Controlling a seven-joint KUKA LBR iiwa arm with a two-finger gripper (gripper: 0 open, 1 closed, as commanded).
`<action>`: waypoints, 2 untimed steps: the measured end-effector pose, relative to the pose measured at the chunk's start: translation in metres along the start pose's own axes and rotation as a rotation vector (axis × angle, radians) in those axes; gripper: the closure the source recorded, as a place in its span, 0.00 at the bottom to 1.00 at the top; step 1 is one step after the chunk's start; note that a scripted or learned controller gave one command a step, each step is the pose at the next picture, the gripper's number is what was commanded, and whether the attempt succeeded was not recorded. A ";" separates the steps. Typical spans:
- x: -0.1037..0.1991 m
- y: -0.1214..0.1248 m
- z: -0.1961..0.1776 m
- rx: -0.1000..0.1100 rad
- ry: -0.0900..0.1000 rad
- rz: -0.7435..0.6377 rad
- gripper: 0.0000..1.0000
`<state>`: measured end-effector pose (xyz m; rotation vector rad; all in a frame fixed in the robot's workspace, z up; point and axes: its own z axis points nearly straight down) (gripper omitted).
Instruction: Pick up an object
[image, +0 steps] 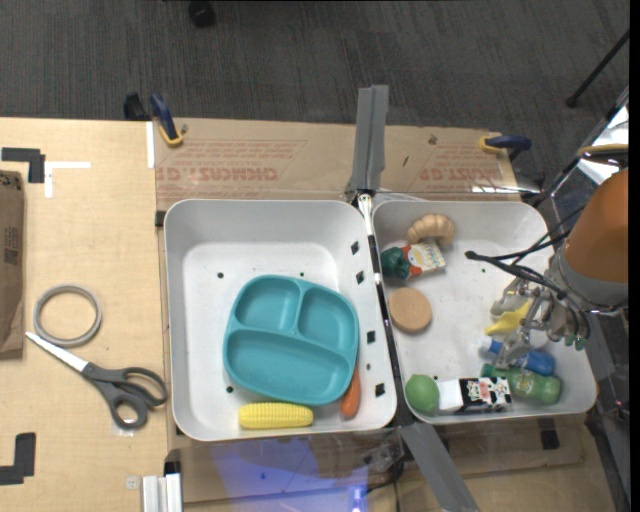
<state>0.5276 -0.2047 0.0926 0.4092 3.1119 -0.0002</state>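
- the likeliest target, a small yellow object, lies in the right bin near its right wall, with a blue object just beside it.
- the gripper hangs right over that cluster; whether it is parted or closed, or has hold of anything, i cannot tell.
- judged from this, nothing is visibly lifted yet; grasp and raise remain.
- the wrist and cables hide parts of both pieces.
- the left bin bears a teal tray.

glossy plastic tray, matt wood bench
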 end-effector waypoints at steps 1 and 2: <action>-0.001 0.004 -0.009 -0.005 0.001 -0.005 1.00; -0.029 0.047 0.001 0.000 0.000 0.121 1.00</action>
